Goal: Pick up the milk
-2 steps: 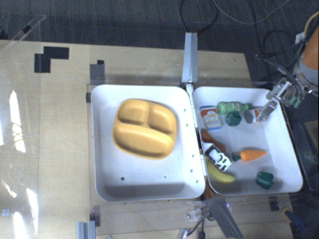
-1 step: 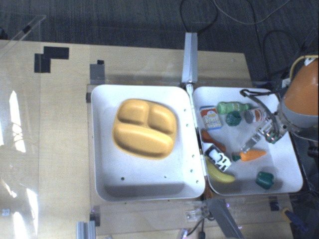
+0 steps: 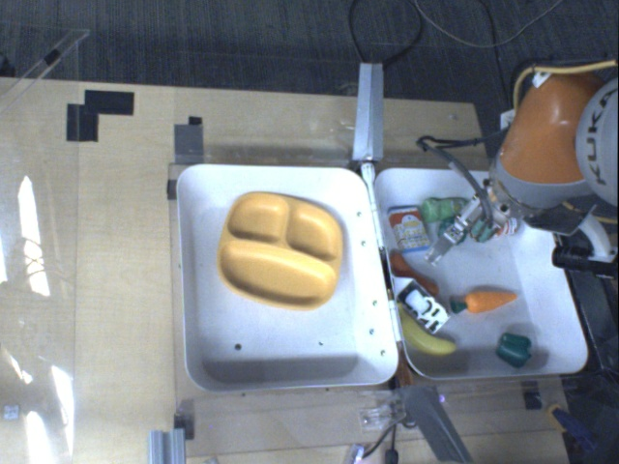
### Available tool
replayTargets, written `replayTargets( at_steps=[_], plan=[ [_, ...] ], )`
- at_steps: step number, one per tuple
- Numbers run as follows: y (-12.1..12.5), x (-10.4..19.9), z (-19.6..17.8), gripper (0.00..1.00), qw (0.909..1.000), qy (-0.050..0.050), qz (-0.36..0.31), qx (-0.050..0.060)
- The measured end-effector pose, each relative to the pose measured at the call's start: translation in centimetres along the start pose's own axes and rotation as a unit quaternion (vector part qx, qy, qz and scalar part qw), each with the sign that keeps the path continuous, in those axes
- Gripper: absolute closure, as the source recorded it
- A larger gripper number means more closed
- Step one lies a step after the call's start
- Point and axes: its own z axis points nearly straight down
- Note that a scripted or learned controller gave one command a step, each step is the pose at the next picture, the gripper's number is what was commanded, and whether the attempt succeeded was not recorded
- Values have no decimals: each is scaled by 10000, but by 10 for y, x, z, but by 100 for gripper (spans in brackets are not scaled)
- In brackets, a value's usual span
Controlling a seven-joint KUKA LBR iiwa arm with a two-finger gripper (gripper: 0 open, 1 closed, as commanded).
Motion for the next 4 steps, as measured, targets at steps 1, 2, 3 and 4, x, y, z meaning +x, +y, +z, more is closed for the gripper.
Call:
replayTargets(
  at_steps=[1,2,3,4],
  plan=[
    [-49,34,52,0,9989,-1,-459,-1],
    [-76,57,70,0,9898,-84,-1425,-48],
    [-17,18,71,0,9688,-35,-2480,12],
    [31,-22,72,0,9651,-46,-2617,40]
  ],
)
